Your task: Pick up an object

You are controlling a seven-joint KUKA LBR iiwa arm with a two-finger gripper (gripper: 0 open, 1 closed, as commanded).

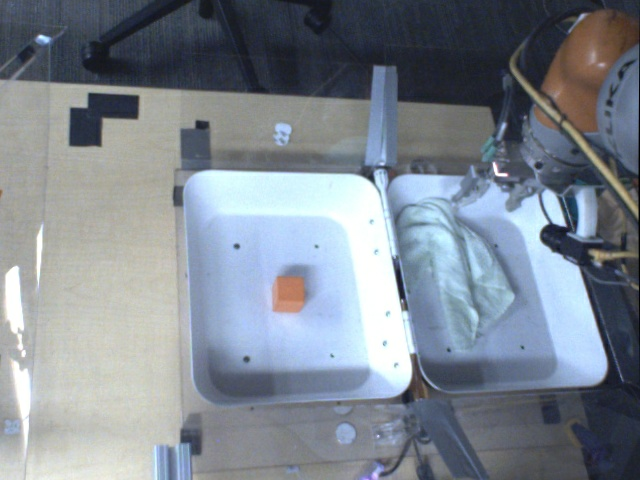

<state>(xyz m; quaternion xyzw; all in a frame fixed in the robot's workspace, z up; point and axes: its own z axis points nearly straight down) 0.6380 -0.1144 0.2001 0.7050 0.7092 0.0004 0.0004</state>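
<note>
- Pale wooden bench (100, 298) carries two shallow white bins side by side, with dark carpet beyond its far edge.
- Nearest the camera, below the left bin (210, 268), small metal fittings (345, 433) and a bracket (172, 460) sit on the bench's front strip.
- Inside the left bin, a small orange cube (289, 294) rests on the floor a little left of centre, well apart from every wall and from the arm.
- Right of the left bin, touching it along a shared edge, lies the right bin (570, 368).
- A crumpled pale green-white cloth (455, 268) lies in the right bin, filling its half nearest the left bin and running from the far wall toward the near one.
- Over the far rim of the right bin hangs the gripper (497, 190), its two fingers spread apart with nothing between them; one fingertip is just beside the cloth's far corner.
- Above it, the grey arm (560, 148) with its orange band (590, 58) and looping cables enters from the right.
- Behind the left bin, a grey metal post (381, 118) stands at the seam between bins, and black tape marks (98, 116) lie on the bench.
- Farthest back, a black office chair base (215, 13) stands on the carpet.
</note>
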